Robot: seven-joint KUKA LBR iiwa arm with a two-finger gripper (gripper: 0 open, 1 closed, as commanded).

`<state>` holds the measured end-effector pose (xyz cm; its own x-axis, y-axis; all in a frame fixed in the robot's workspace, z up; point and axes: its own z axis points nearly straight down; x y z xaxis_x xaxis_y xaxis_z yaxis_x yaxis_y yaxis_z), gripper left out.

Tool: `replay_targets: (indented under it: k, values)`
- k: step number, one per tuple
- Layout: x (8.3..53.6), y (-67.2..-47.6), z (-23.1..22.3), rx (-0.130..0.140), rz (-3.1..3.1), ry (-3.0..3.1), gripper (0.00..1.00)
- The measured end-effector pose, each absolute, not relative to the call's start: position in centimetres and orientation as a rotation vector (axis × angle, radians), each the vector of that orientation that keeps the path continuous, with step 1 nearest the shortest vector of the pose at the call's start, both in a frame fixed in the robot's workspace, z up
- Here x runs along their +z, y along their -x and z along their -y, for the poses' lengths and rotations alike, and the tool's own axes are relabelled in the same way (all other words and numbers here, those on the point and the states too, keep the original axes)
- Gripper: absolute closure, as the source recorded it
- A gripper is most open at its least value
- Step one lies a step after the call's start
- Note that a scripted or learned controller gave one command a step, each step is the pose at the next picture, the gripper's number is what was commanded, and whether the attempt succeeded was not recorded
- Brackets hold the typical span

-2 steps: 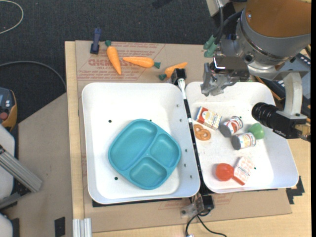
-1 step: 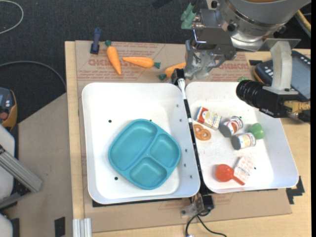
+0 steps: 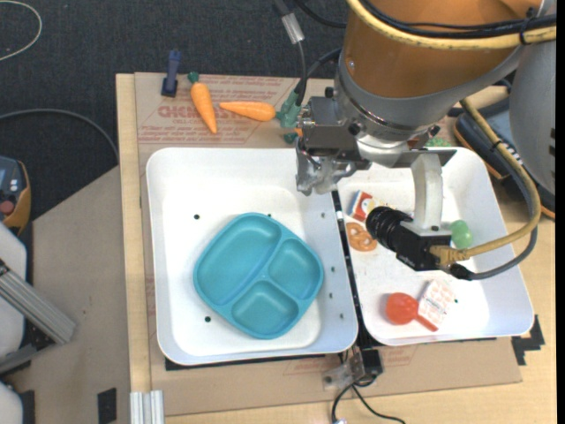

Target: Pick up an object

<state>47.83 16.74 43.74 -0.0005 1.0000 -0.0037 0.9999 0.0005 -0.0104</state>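
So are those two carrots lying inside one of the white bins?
No, both carrots lie on the brown board beyond the left bin, outside its rim.

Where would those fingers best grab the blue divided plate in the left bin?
Probably by its raised rim, coming straight down from above. The blue divided plate lies flat on the floor of the left bin, too wide to span, so one finger would go inside a compartment and one outside the edge. The upper-left rim looks best, having the most bare bin floor around it.
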Motion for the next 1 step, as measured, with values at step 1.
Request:
replay_targets:
  k: [1]
  values:
    - [44.48, -47.86, -22.83, -0.004, 2.229, 2.213, 1.0]
